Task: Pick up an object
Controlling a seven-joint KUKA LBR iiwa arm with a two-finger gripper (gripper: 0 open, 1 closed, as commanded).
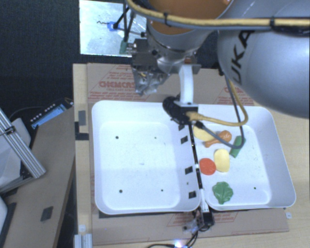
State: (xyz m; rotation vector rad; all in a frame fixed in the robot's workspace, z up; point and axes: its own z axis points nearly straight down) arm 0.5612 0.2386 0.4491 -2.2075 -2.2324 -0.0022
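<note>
Above the far rim of the left bin [135, 160], toward twelve o'clock of the bench, the gripper [145, 82] hung under the grey arm [261, 53] with its orange band [184, 12]. It sat over the brown board, not over either bin. Whether anything was in its grasp could not be told; nothing was seen in it.

All the objects lay in the right bin [271, 160], crowded toward its nine o'clock side near the divider. A red disc [208, 166] touched a pale yellow piece [222, 160] at its three o'clock. At six o'clock of these, a little apart, lay a green leafy piece [223, 192]. At twelve o'clock of the disc sat an orange piece [218, 138], with another yellow piece [200, 132] just beside it at ten o'clock. A small dark green piece [237, 146] lay at three o'clock of the orange one. A grey cable [215, 134] crossed over the orange and yellow pieces, and a yellow hose [227, 121] looped above them.
</note>
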